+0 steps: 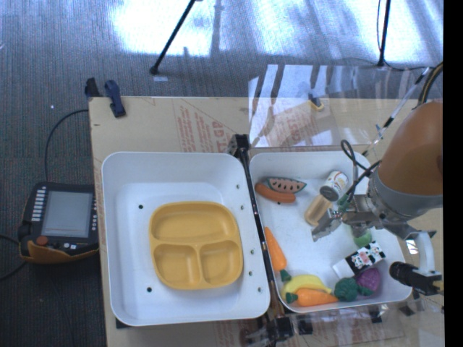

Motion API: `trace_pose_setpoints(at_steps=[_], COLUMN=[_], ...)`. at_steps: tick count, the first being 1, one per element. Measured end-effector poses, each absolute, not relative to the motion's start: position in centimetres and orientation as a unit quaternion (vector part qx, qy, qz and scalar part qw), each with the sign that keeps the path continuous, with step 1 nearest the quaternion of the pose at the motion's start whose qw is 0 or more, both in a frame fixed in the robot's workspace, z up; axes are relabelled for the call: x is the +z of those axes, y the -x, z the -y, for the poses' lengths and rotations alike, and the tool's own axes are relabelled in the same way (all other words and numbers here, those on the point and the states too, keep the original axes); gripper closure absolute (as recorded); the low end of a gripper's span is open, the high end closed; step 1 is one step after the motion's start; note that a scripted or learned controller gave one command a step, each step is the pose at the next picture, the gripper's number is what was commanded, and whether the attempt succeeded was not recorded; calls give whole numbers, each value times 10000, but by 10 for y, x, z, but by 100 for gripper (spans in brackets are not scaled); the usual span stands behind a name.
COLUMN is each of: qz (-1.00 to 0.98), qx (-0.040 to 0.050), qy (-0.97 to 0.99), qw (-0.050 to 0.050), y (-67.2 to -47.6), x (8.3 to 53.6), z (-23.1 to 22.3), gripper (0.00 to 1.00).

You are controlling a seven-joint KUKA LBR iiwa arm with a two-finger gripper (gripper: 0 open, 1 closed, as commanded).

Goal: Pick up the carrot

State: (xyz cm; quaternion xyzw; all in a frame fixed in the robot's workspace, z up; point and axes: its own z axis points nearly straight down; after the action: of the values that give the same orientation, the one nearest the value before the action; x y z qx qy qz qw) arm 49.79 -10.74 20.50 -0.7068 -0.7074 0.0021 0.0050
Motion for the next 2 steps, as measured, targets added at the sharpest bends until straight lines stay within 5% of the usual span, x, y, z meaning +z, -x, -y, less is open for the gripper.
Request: trace_pose_setpoints(at_steps=[1, 2], qz=[6617, 7213], qx=[31, 9], qy=[7498, 6926], qw=[66, 26], y=[-474, -571], x=[185, 186], z=[37, 47], gripper=[0, 0])
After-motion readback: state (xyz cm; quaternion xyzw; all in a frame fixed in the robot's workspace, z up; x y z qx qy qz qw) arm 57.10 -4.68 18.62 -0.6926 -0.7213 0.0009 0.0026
